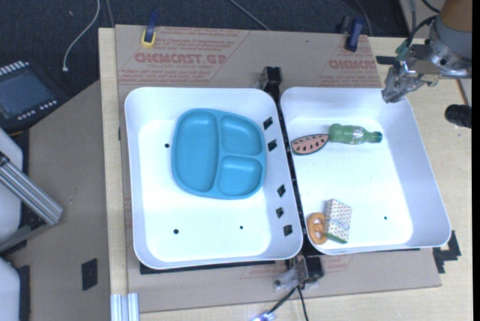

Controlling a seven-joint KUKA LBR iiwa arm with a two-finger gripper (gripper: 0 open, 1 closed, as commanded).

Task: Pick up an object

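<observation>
- My fingers (393, 92) hang at the 1 o'clock corner of the right bin (420, 184), just over its far rim. They grasp nothing; whether they are parted or closed, I cannot tell from this view.
- Candidates in the right bin: a green bottle (354, 135) lying on its side toward 12 o'clock, a watermelon-slice toy (308, 143) touching or just beside its neck end, and at 7 o'clock a patterned small box (338, 219) with an orange ring-shaped toy (317, 227) against it.
- The left bin (150, 184) holds a blue divided plate (219, 153), flat and wide; judged a poor pick.
- Recommended target: the green bottle, nearest to me, toward 8 o'clock from my position.
- Method, as judgement: cross the bottle's long axis, descend over its body rather than the neck, so the watermelon toy is not caught.
- Risk: a round body may roll aside on closing; centre carefully before closing.
</observation>
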